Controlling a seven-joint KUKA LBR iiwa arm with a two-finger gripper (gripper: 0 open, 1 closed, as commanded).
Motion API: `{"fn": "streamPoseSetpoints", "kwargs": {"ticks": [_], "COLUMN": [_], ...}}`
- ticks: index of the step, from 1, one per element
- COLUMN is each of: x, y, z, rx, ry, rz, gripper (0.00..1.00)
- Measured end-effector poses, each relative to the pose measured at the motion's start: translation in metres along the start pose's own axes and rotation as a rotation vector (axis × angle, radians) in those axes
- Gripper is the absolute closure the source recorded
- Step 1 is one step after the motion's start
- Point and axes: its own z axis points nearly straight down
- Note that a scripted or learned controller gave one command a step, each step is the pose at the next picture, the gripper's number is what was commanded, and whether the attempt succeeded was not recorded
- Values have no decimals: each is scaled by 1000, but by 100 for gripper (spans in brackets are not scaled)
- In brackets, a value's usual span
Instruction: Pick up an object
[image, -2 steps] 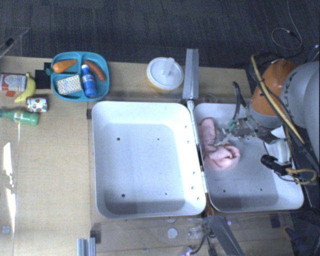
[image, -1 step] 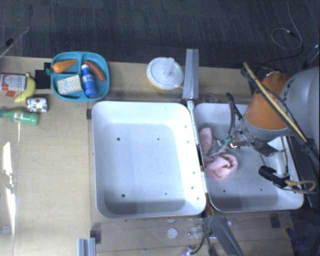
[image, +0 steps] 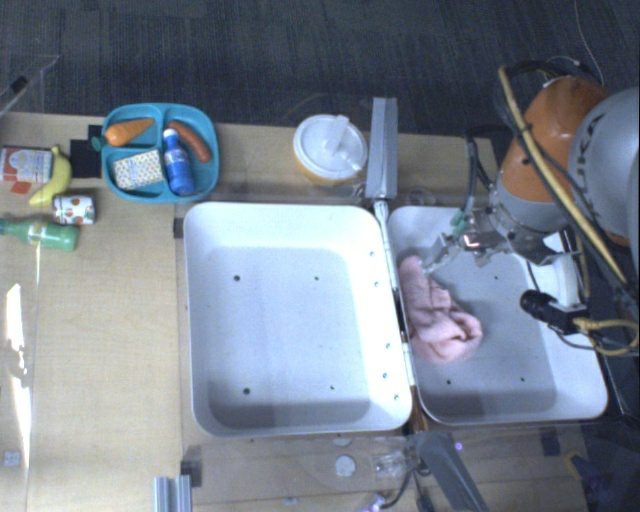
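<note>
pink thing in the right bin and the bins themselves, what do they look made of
The pink thing looks like soft cloth, matte: it lies crumpled in rounded folds, with no hard edges. The right bin and left bin look like rigid white plastic, smooth with a faint sheen, with rounded moulded corners; painted metal can't be ruled out.

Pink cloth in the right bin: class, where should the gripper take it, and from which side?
Best guess: the bunched mound at the near end of the pink cloth, from straight above. It lies crumpled and low against the right bin floor, so raised folds suit the gripper.
</note>
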Motion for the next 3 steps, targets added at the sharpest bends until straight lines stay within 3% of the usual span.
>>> {"fn": "streamPoseSetpoints", "kwargs": {"ticks": [1, 2, 3], "x": [-11, -24, -23], "y": [-56, -82, -79], "z": [57, 94, 82], "rx": [5, -13, -19], "ry": [2, -1, -2], "rz": [7, -75, -77], "gripper": [0, 0, 100]}}
